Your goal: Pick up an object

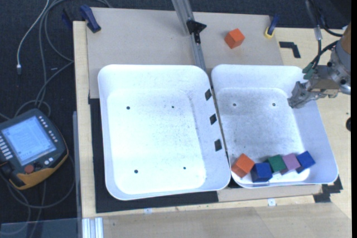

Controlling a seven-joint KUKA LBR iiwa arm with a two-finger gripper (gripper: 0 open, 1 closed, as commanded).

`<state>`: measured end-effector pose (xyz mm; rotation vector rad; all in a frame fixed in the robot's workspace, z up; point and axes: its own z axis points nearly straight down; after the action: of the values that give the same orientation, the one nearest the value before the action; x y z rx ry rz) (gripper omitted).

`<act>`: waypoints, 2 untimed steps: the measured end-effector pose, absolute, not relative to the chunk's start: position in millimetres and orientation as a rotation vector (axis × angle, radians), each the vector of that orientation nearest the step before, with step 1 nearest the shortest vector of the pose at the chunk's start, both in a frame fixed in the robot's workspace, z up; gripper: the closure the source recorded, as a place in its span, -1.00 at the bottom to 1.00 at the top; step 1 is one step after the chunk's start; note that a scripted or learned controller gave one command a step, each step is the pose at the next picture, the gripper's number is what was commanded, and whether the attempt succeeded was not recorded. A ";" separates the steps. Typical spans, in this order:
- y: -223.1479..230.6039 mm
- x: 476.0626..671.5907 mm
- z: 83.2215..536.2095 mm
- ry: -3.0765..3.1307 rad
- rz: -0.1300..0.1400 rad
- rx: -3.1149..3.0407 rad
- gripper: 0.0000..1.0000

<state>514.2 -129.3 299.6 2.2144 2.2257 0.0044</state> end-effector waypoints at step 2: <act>-40.3 484.3 337.2 2.231 0.000 2.217 1.00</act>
<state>484.3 -40.3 337.2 2.2167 2.2314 0.0000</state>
